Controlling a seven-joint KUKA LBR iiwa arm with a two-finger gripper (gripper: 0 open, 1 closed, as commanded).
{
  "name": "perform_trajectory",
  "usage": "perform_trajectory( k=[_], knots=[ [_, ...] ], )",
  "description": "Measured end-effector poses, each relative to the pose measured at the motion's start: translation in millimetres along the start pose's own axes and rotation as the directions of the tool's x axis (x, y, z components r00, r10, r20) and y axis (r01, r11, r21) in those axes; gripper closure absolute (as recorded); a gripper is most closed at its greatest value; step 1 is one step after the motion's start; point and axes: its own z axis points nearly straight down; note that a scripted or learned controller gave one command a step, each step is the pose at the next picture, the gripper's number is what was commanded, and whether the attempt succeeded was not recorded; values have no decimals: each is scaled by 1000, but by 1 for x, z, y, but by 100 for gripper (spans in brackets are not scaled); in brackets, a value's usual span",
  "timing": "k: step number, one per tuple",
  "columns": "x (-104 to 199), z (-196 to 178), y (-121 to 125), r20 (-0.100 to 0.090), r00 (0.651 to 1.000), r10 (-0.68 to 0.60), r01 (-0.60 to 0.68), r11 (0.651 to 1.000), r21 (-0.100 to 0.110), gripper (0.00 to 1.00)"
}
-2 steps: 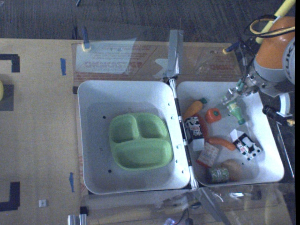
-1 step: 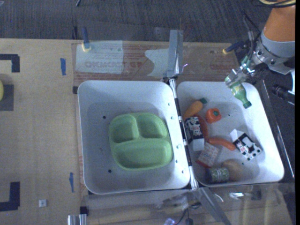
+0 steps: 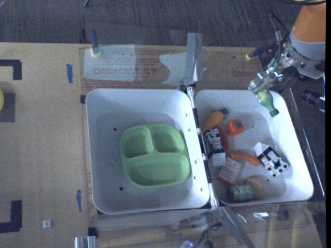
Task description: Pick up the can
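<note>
Can (image 3: 241,192) lies in the right bin (image 3: 299,154) on the wooden bench (image 3: 41,154); fingers (image 3: 261,89) clamp a green bottle (image 3: 267,103).

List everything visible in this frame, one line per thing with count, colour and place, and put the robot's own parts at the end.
bins: 2, white, side by side on the bench
divided plate: 1, green, in the left bin
can: 1, greenish, lying near the front of the right bin
carrot: 1, orange with green top, right bin, upper left
tomato-like toy: 1, red-orange, right bin, beside the carrot
cow-patterned items: 2, black and white, right bin
sausage-like toy: 1, orange-red, right bin middle
bottle: 1, green, at the claw over the right bin's far corner
arm: 1, grey with orange band, upper right
claw: 1, above the bottle
</note>
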Motion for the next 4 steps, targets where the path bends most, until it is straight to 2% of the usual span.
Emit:
perform_trajectory(
  k=[2, 3, 4],
  knots=[
    [-1, -23, 3, 9, 1000, -4, 4, 1000, -12, 100],
    [-29, -2, -19, -6, 996, -92, 92, 996, 7, 100],
    [35, -198, 14, -4, 995, 103, -103, 995, 7, 100]
  ],
)
